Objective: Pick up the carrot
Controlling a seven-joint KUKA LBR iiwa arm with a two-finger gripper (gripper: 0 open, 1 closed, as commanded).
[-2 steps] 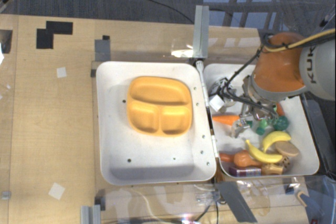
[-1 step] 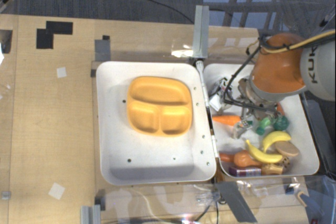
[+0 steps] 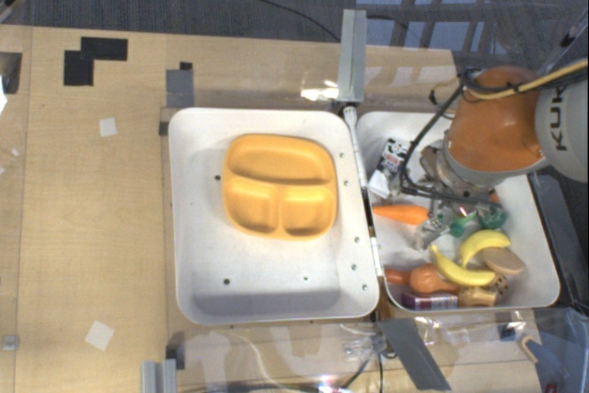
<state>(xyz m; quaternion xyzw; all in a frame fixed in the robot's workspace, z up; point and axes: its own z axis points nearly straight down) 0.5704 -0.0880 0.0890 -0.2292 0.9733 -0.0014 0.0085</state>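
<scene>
The carrot (image 3: pixel 399 214) is orange and lies flat in the right bin (image 3: pixel 545 285), near its left wall. My gripper (image 3: pixel 433 230) hangs just right of the carrot's thick end, low over the bin, under the orange wrist band (image 3: pixel 488 129). Nothing shows between its tips.
A yellow divided plate (image 3: pixel 279 184) sits in the left bin (image 3: pixel 202 290). The right bin also holds a banana (image 3: pixel 469 258), a green item (image 3: pixel 490 218), a small white packet (image 3: pixel 391 159) and several toy foods along its front edge (image 3: pixel 442 285).
</scene>
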